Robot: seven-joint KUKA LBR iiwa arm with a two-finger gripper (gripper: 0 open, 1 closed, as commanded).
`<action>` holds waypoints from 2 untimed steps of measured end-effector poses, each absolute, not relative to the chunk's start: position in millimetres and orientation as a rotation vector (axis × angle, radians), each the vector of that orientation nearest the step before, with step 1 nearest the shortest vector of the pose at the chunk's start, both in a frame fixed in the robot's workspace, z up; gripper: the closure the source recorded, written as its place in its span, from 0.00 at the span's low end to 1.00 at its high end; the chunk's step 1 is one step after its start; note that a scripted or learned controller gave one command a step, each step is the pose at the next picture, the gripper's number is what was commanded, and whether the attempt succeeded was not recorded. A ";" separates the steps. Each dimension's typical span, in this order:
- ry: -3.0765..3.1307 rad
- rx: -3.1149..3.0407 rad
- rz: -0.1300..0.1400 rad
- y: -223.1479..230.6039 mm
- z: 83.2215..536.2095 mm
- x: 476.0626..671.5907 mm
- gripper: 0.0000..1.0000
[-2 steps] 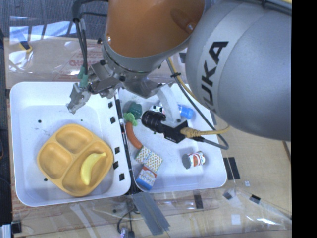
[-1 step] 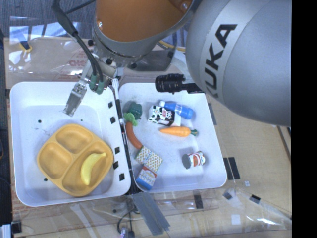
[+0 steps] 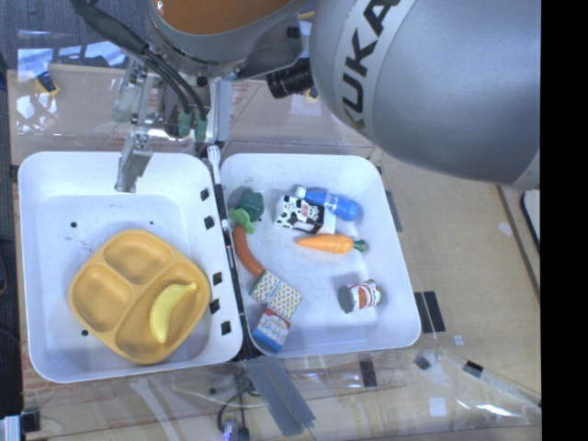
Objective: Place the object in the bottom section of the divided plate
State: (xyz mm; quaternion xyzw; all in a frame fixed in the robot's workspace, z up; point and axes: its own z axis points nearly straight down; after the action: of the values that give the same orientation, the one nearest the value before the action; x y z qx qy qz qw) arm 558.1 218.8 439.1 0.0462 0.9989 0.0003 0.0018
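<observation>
Arm fills the upper right of the frame: a broad grey housing with black lettering, and an orange band at top centre. The gripper [image 3: 133, 159] hangs below the band at upper left, over the back rim of the left bin [image 3: 46, 246]. One metal finger [image 3: 129, 168] slants down toward the bin floor; the other finger cannot be made out, so whether the hand is spread or pressed together cannot be told. Nothing shows between the fingers.

Left bin: shallow, white, smooth plastic with rounded corners. In it lies a yellow divided plate [image 3: 106, 288], rounded, matte, with three sections, sitting in the lower middle of the bin. A banana [image 3: 168, 309], pale yellow, smooth and curved, rests in the plate's lower-right section. Its long axis runs from lower left to upper right, the upper end pointing toward the seam between the bins.

Right bin [image 3: 390, 274], same make, touching the left bin along the centre seam. Contents: a green broccoli piece [image 3: 244, 209] at upper left; a reddish sausage [image 3: 247, 251] just below it, lying diagonally; a black-and-white cow-patterned carton [image 3: 301, 212] beside a blue bottle [image 3: 333, 204]; an orange carrot [image 3: 326, 243] lying horizontally with green tip to the right; a small can [image 3: 362, 296] at lower right; a checked packet [image 3: 277, 293] and a blue-rimmed box [image 3: 271, 329] near the bottom edge.
</observation>
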 end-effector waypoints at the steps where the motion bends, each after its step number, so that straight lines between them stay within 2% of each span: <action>1: 3.135 0.145 0.001 218.9 439.1 558.0 0.00; 2: 3.053 0.722 0.001 211.6 443.4 564.8 0.00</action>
State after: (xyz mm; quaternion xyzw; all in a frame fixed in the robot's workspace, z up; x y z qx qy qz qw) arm 564.8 211.6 443.4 0.2301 0.9732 0.0005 0.0021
